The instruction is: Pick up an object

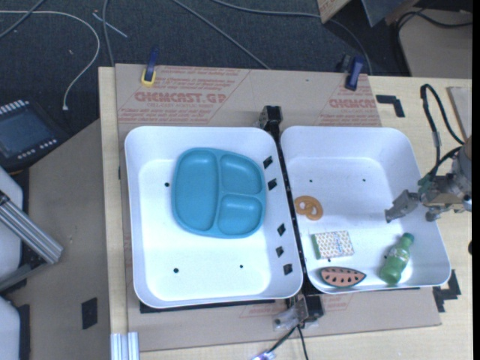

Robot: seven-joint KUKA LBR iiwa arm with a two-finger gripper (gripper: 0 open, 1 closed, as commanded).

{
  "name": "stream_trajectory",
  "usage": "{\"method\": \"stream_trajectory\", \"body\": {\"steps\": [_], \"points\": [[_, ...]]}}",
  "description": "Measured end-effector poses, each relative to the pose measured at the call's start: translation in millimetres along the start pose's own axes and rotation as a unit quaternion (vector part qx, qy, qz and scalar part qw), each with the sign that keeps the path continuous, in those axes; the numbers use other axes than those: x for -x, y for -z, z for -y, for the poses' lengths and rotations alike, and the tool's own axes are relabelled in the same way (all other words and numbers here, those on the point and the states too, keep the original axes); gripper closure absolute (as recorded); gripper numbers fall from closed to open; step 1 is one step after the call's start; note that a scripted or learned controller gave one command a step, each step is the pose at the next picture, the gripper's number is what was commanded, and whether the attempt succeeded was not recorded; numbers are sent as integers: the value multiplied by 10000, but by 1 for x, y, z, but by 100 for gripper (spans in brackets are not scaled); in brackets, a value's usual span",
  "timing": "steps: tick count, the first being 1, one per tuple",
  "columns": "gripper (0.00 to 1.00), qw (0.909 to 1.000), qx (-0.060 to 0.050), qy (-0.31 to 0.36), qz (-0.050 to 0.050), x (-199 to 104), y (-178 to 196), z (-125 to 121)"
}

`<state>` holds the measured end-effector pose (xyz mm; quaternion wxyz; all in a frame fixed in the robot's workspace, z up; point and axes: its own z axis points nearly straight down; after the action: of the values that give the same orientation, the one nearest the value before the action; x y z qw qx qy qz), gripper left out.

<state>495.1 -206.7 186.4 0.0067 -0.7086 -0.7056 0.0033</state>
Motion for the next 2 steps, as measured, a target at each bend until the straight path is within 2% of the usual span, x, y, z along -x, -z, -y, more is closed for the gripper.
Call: {"method": "stream_trajectory", "body": {"steps": [1, 2], "points": [[0, 10000, 65, 22, 18, -1, 7, -3], [0, 10000, 43, 22, 7, -3, -36, -5]]}}
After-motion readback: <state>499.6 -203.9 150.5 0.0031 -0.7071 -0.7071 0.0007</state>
